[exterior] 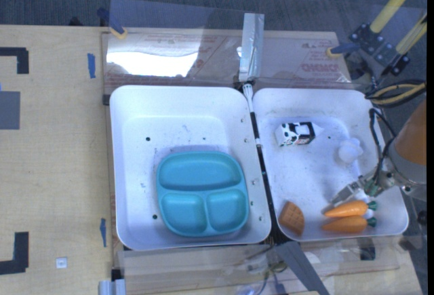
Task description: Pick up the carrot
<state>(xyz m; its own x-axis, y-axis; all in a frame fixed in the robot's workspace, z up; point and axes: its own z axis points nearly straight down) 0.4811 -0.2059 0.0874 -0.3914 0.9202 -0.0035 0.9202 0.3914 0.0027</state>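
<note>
- We see two carrots lying almost touching at about five o'clock in the right bin (319, 100): the upper carrot (349, 208) and the lower carrot (346, 224), both with green tips toward three o'clock.
- Our gripper (352, 190) sits just above the upper carrot's pointed end, one metal finger (342, 194) touching or nearly so; we cannot tell how wide the fingers stand.
- We judge the main risk is a glancing close on the tapered end, squeezing the carrot out sideways.
- The neighbouring carrot could be nudged or caught instead.
- The waffle-patterned piece (293, 218), at seven o'clock from the carrots, lies clear.
</note>
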